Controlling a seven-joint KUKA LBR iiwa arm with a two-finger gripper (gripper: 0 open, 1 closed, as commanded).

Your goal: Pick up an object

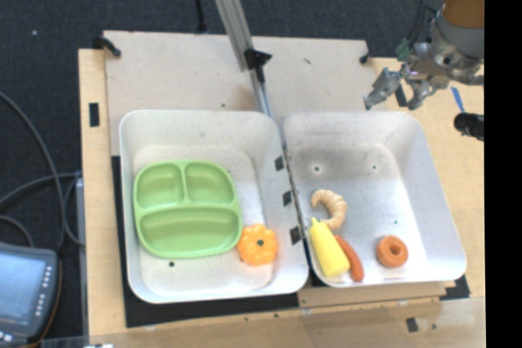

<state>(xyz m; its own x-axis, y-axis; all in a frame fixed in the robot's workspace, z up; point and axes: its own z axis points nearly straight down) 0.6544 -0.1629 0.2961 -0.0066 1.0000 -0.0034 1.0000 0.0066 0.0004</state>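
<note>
My gripper point(397, 92) hangs above the far right corner of the right bin point(424, 151), its two fingers spread open with nothing between them. Well below it, at the bin's near side, lie a beige curved croissant point(330, 206), a yellow mustard bottle point(328, 248), a thin red-orange sausage point(351, 257) and an orange doughnut point(392, 252). In the left bin point(130, 143) sit a green divided plate point(186, 209) and an orange pumpkin point(258, 244).
A slanted aluminium post point(228, 4) rises from behind the seam between the bins. A grey screen device point(24, 289) sits off the bench at lower left. The far half of the right bin is bare white floor.
</note>
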